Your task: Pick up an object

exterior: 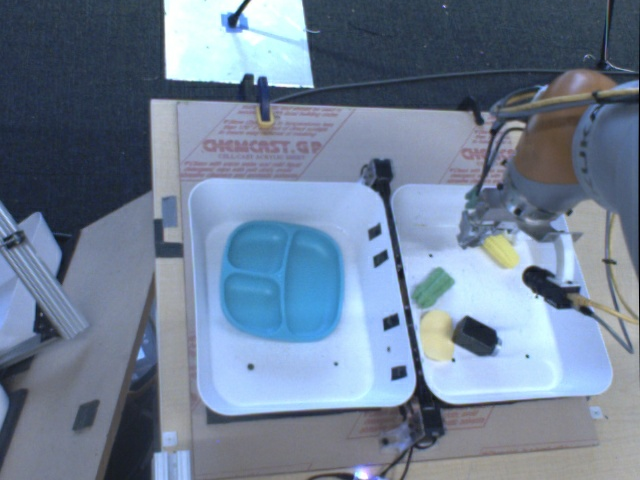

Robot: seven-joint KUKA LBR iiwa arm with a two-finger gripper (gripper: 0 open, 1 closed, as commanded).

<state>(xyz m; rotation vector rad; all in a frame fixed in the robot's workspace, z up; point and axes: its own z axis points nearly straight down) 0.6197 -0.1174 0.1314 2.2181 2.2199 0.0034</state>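
My gripper (482,232) hangs low over the back of the right bin (570,368). Right beside it, on its near right, lies a yellow corn-like piece (503,252), close to or touching the gripper; whether it is held I cannot tell. Further forward in the same bin lie a green ridged piece (433,287), a pale yellow rounded piece (436,335) and a small black block (476,336). The yellow piece and the black block sit side by side near the bin's front.
The left bin (215,368) holds a blue divided plate (283,278) in its middle. A ridge with black clips (388,288) separates the two bins. The arm's grey and orange wrist (570,138) looms over the right bin's back right corner.
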